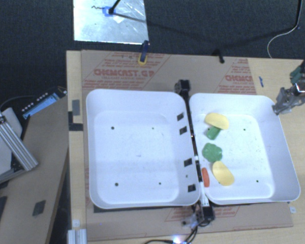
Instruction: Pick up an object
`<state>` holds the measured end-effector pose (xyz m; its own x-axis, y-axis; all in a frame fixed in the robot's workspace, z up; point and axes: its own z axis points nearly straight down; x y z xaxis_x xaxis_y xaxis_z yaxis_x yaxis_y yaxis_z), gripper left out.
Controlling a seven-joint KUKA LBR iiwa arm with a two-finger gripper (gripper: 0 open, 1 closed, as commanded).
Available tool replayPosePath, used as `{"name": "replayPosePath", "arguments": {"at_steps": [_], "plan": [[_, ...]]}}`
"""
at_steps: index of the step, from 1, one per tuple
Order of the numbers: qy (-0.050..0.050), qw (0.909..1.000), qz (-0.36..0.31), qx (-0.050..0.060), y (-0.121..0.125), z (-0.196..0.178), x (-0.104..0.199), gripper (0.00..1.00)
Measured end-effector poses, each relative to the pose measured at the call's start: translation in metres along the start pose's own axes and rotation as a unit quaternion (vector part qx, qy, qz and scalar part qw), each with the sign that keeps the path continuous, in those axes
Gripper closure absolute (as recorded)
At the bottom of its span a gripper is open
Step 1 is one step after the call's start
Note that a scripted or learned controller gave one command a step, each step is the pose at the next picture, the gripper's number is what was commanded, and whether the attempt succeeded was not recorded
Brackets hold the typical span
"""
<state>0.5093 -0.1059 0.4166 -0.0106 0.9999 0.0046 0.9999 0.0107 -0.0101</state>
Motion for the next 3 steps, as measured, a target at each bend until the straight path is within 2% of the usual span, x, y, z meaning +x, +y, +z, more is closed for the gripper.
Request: {"name": "replayPosePath", "arguments": {"at_steps": [1,2,3], "plan": [[-0.004,0.9999,0.002,-0.013,-0.016,-0.125,0.0,1.0],[-0.002,1.0,0.0,-0.003,-0.01,-0.045,0.063,1.0],[-0.002,1.0,0.002,-0.009,-0.023,-0.081,0.08,1.0]]}}
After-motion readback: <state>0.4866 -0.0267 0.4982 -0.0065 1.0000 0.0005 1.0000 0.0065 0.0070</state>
